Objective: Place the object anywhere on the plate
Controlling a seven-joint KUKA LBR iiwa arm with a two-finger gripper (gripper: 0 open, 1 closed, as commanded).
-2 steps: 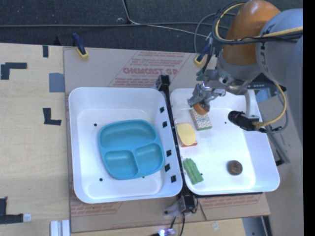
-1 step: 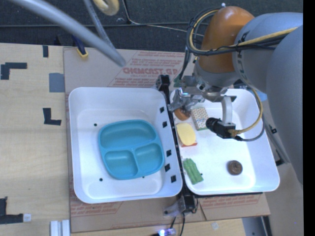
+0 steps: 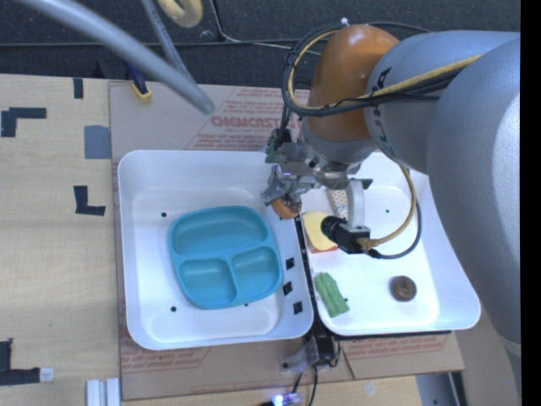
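Camera view: claw [image 3: 283, 194] state cannot be determined. Pale yellow sponge-like block [image 3: 317, 231] beside the blue 3-compartment plastic plate [image 3: 225, 256] appears light, soft; grasp across its flat sides.

Green block [image 3: 331, 295] near brown disc [image 3: 403, 288]
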